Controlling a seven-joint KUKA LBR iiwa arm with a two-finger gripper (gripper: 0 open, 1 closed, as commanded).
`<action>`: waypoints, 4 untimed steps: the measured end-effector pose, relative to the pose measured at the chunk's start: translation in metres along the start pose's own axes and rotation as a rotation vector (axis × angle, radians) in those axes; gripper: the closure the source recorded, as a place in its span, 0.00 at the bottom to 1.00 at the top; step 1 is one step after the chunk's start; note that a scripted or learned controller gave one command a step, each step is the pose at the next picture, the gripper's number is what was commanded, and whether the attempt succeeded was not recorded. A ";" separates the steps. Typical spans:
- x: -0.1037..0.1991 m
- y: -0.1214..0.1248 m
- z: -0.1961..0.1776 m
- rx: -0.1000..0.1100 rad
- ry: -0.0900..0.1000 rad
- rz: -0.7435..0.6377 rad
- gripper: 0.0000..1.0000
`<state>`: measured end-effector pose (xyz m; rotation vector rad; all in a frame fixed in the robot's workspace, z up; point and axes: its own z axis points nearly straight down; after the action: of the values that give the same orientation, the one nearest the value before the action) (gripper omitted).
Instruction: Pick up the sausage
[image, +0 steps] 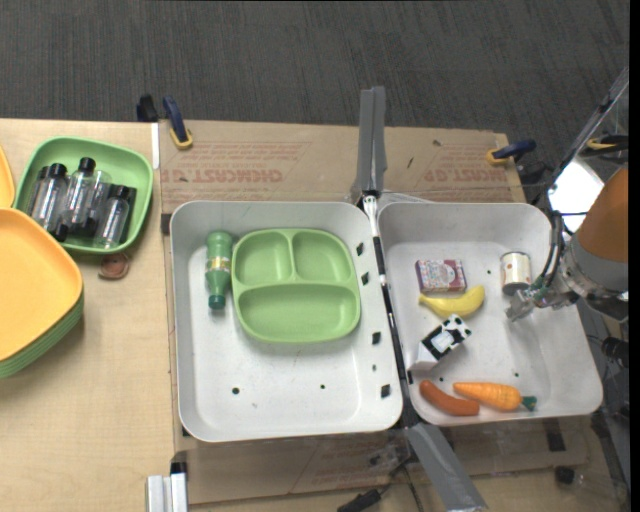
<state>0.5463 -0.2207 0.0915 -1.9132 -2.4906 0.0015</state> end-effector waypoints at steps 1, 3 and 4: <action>0.009 -0.040 -0.007 0.000 0.001 0.102 1.00; 0.020 -0.065 -0.021 -0.002 0.000 -0.100 1.00; 0.016 -0.063 0.001 0.000 0.001 0.107 1.00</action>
<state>0.4812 -0.2217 0.0910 -2.0428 -2.3845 0.0008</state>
